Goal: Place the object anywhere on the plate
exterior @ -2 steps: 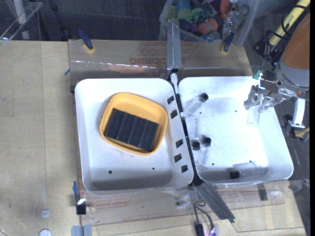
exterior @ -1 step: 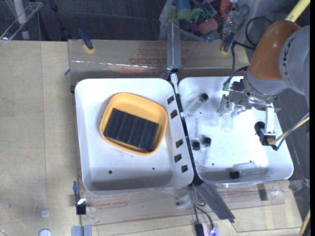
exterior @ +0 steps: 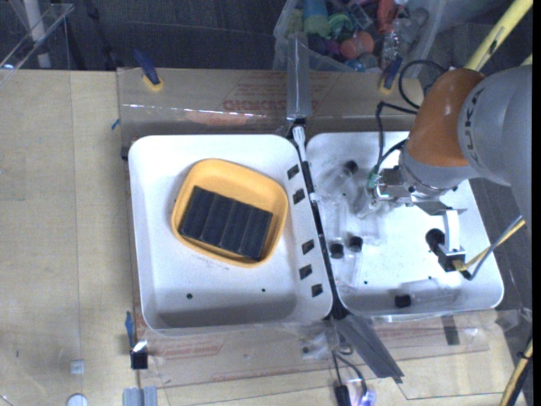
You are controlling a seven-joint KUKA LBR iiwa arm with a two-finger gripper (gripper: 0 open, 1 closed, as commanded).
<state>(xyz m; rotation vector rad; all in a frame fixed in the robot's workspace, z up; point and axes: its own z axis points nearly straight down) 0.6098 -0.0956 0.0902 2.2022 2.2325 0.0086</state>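
Right now my grey arm with its orange band (exterior: 444,117) reaches in from the right and hangs over the right-hand shallow white bin (exterior: 482,290). My pincer (exterior: 372,194) sits low over the upper middle of that bin, close to the divider between the two bins; whether it is open or closed I cannot tell (the wrist hides most of it from above). Over in the left-hand white bin (exterior: 152,303) lies the square yellow plate with rounded corners (exterior: 275,194), tilted a little, and on it rests a dark, ribbed rectangular block (exterior: 228,222), covering much of the plate's middle. A clear tub of bright toys (exterior: 355,11) stands beyond the bench (exterior: 51,227).
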